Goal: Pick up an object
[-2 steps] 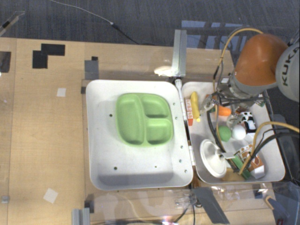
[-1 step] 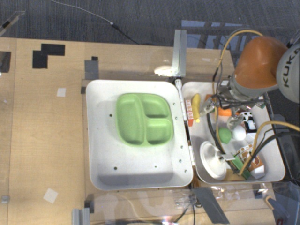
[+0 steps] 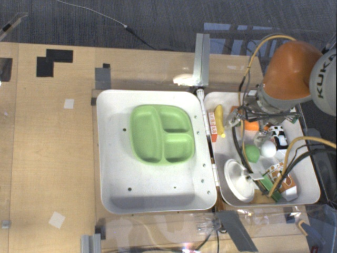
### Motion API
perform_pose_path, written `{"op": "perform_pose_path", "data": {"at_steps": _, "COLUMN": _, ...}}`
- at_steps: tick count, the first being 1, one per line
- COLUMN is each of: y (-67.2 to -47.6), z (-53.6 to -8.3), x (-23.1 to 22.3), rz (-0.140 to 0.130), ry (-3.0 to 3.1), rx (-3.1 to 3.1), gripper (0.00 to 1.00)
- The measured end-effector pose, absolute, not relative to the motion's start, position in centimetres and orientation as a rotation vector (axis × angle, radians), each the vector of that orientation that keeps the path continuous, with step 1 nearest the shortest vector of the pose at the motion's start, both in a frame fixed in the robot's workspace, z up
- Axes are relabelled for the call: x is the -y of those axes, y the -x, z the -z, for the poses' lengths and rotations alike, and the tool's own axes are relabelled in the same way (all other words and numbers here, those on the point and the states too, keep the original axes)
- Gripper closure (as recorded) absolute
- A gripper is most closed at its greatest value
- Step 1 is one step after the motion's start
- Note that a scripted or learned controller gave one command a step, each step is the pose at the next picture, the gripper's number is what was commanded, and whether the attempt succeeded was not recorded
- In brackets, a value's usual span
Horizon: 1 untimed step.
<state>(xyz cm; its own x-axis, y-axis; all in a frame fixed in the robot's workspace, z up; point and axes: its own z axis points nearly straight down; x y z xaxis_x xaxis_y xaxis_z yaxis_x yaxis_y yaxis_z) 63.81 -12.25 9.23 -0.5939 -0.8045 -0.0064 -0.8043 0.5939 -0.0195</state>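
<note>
While my arm reaches in from the frame's right, my claw hangs over the right bin; how far it is open I cannot tell. A green ball and a white ball lie just below it, toward the lower right.
</note>
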Motion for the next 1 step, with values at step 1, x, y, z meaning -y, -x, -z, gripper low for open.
{"op": "perform_pose_path", "data": {"at_steps": 1, "y": -62.97, "z": -9.21, "x": 12.04, "rz": 0.025, "ry": 1.254, "rx": -2.863, "gripper": 0.0}}
